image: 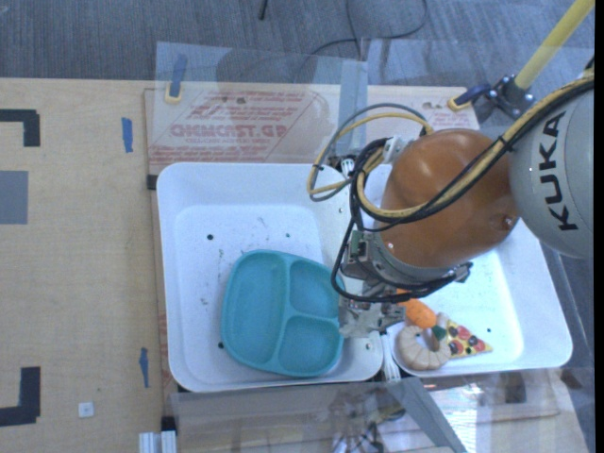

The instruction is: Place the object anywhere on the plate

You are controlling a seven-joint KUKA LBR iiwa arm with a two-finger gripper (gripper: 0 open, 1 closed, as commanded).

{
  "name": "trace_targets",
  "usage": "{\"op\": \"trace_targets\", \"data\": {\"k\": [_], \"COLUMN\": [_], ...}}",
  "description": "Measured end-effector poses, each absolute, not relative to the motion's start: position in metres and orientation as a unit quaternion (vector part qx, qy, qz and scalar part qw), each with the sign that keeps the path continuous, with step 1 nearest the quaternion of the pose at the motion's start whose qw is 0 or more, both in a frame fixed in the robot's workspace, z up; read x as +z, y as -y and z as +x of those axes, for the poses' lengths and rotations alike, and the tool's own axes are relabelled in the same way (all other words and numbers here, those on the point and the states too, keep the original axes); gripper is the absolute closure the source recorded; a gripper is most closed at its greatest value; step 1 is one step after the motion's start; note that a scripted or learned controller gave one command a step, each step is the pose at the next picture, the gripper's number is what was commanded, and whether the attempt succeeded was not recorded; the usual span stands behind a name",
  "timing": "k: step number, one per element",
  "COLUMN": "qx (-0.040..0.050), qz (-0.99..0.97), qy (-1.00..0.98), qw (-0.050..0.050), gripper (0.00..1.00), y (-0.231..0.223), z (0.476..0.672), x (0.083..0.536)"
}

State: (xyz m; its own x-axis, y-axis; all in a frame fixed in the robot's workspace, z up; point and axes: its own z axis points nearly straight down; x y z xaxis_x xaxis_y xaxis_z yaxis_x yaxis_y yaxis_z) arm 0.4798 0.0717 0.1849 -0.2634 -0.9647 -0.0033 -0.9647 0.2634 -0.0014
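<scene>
A: Item one, plate (281,314). Teal, three wells, flat in the left bin (189,206), lower half, its right rim close to the divider (344,217) between bins.

B: Item two, the objects?

A: Right bin (528,328), lower left corner: a round cream piece like a donut (422,349), an orange piece (421,313) just above it, a pizza slice (464,341) beside it. Which one is meant, I cannot tell. None lies on the plate.

B: Item three, gripper (363,321)?

A: Low over the divider, between plate and toys, under the orange wrist. Whether it is released or clenched, I cannot tell; nothing is visible between its tips.

B: Step in hand?

A: Likely the pick, not yet done. Best come straight down on one toy, centred, since the three are crowded and a skewed approach would nudge the neighbours.

B: Room?

A: Tight by the divider and the right bin's front wall. Lift clear of the divider before crossing. The plate's wells offer broad open landing; the nearest well needs the shortest carry.
</scene>
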Motion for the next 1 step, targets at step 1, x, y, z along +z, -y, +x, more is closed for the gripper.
{"op": "trace_targets", "data": {"k": [1], "qx": [0.0003], "qz": [-0.604], "qy": [-0.797], "qw": [0.004], "gripper": [1.00], "y": [-0.0870], "z": [0.5488], "x": [0.1856]}}
